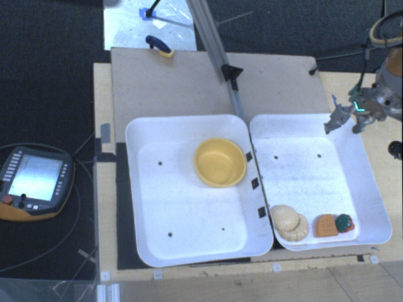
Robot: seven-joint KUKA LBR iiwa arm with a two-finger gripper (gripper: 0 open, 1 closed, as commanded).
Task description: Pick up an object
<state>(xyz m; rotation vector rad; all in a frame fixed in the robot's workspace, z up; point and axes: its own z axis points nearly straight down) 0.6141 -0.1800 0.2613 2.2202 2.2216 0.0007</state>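
Observation:
A yellow bowl sits upright in the left bin, toward its upper right. In the right bin, at the near edge, lie a cream-coloured round bun-like object and an orange piece with a dark green top. My gripper hangs at the right bin's far right rim, above the bin wall. Its two fingers are spread apart with nothing between them. It is far from all three objects.
A slanted metal pole with a black clamp crosses the board behind the bins. A teach pendant lies on the dark floor at the left. A blue and yellow clip rests on the board's far edge.

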